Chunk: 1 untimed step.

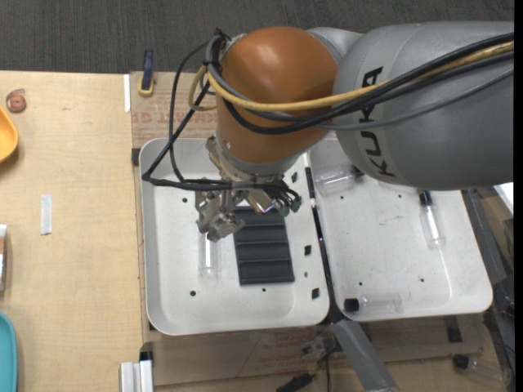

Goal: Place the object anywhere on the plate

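Observation:
My gripper [215,224] hangs low over the left white bin [167,300], under the arm's orange band. Directly below it a clear plastic tube [211,261] lies lengthwise on the bin floor, its upper end at or under the gripper's tip. I cannot tell whether the gripper touches the tube. An orange dish [5,140] pokes in at the left edge of the wooden bench, and a teal rim [6,351] shows at the lower left.
The right bin [458,296] holds a clear pen-like tube [431,221], a clear piece [333,183] at its back left and another clear piece [380,303] with a small black part [351,305] at the front. A small white strip [46,215] lies on the bench.

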Tool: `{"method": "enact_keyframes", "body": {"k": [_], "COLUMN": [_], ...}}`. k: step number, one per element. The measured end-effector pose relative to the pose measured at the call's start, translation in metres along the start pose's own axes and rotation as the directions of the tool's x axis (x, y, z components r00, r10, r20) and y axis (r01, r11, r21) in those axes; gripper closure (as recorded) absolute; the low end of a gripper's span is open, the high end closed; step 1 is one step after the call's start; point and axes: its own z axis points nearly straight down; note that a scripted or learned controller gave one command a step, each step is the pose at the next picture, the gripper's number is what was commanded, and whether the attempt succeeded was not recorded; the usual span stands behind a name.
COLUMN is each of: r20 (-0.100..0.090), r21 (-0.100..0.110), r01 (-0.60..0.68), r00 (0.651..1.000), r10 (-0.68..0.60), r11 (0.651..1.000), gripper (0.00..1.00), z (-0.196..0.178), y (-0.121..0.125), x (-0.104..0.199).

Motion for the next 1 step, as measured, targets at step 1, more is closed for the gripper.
{"method": "enact_keyframes", "body": {"k": [1], "r20": [-0.001], "r21": [0.0], "r01": [0.09], "r00": [0.996], "r10": [-0.09], "r11": [0.996], "gripper": [1.0], "z": [0.0265], "y": [0.0118], "x": [0.0177]}}
